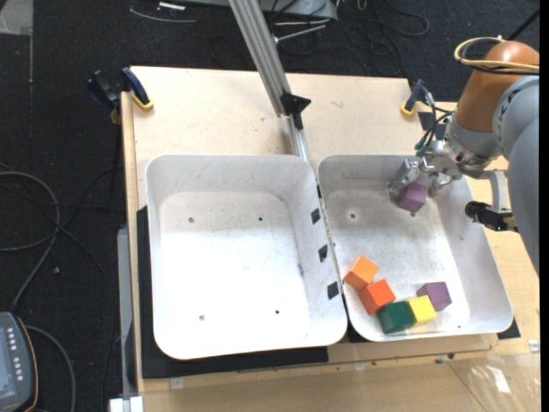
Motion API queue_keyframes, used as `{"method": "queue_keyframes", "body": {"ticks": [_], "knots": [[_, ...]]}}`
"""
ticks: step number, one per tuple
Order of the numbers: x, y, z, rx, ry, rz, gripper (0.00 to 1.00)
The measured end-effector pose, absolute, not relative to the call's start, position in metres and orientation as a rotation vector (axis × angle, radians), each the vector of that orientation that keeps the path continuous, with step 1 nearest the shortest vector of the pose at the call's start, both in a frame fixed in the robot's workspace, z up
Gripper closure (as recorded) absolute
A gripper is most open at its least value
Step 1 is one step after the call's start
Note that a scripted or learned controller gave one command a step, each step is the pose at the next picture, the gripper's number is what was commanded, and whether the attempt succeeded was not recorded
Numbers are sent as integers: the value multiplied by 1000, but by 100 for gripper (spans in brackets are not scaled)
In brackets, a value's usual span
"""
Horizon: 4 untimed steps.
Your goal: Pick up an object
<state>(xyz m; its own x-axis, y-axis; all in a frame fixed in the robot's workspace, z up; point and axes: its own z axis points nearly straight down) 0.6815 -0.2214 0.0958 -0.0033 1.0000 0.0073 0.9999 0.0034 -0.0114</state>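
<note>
Two shallow white bins sit side by side on the wooden worktop (214, 110); the left bin (171, 187) and the right bin (480, 264) meet along a shared edge. The grey arm (515, 110) with its orange band (497, 67) reaches in over the far right corner of the right bin. Its jaws (418, 181) point down and appear closed on a purple block (412, 196), which sits between the fingertips and hangs just below them, seemingly lifted off the bin floor, though the slant of the view makes the height hard to judge.

Well below the jaws in the picture, toward the near edge of the same bin, five more blocks cluster together. An orange block (362, 272) lies nearest the jaws, with a red-orange block (377, 295) touching it. A green block (396, 317) comes next, then a yellow block (421, 309) just beside it, and a second purple block (437, 294) at the right end of the row.

Far to the left of the jaws, past the dividing edge, a metal rail (262, 50) slants across the worktop from the top. Yellow-tipped clamps (133, 88) grip the worktop's far corners.
</note>
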Motion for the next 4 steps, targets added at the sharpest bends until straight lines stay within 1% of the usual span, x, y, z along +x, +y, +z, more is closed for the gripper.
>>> {"method": "queue_keyframes", "body": {"ticks": [1, 2, 3, 4], "knots": [[654, -174, 96, -2215, -2225, 1, 0], [655, -176, 106, -2220, -2227, -2, 100], [672, -78, 201, -2214, -2236, -14, 100], [673, 21, 195, -2208, -2232, -5, 100]]}}
